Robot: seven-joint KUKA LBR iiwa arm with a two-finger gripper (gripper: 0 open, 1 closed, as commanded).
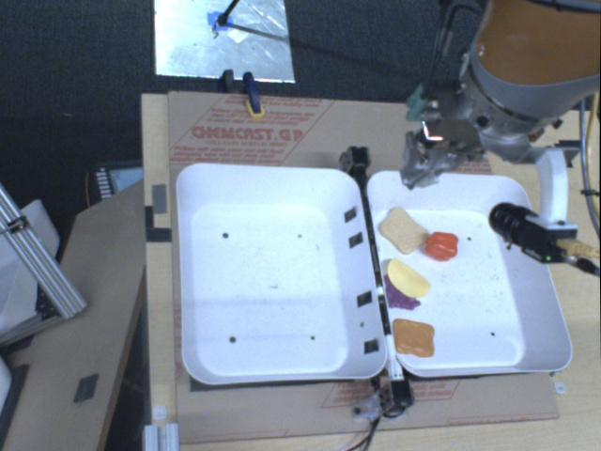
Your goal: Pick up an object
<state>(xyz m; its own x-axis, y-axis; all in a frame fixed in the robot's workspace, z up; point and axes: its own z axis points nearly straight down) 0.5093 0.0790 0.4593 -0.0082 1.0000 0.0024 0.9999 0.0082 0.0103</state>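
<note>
Nearest to me, at the front of the right bin (540, 346), lies an orange-brown piece (414, 337) close to the divider between the two bins. Just beyond it, toward twelve o'clock, a yellow piece (409, 278) rests partly on top of a purple one (403, 300). Farther back sit a tan, bread-like block (403, 230) and, beside it at three o'clock, a small red-orange item (442, 245); the two are near each other but look apart. All five things cluster in the left half of that bin.

The left bin (268, 271) stands alongside at nine o'clock, both bins resting on a brown cardboard sheet (254, 130) on the desk (113, 252).

The arm (535, 54) comes in from two o'clock, and its hand (424, 169) hangs over the back rim of the right bin, at twelve o'clock from the tan block and clear of it. Nothing shows between its fingers, and from where I stand I cannot tell whether they are wide or narrow. A black cylinder (524, 228) on a white bracket juts over the bin's right side.
</note>
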